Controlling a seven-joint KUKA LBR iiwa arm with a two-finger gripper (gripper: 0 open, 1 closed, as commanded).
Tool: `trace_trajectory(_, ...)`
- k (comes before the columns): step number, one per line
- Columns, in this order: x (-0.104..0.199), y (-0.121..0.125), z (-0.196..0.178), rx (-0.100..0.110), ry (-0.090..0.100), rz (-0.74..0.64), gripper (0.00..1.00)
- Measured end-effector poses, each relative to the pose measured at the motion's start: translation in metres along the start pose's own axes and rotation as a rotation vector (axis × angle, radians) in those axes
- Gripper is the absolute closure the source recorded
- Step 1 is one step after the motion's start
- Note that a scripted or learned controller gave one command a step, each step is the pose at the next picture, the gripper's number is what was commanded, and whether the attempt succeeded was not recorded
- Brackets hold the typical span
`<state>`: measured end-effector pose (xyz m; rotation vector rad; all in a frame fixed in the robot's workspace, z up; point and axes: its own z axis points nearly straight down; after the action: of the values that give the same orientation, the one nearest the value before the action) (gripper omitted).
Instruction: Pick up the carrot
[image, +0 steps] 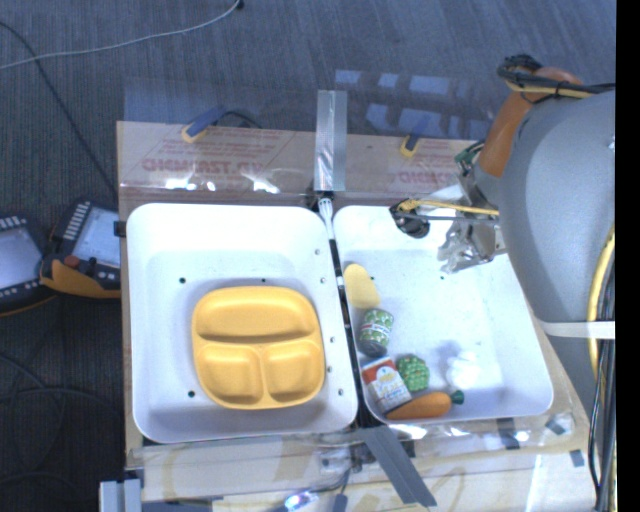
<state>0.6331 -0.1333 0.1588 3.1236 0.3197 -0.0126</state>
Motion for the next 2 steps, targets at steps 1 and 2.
trace_trajectory(1,-0.050,0.072,-0.058,0.000,0.002,0.004,1.00)
trace_trajectory(2,-0.047,0.028,-0.039,0.001,0.001,0.001,1.00)
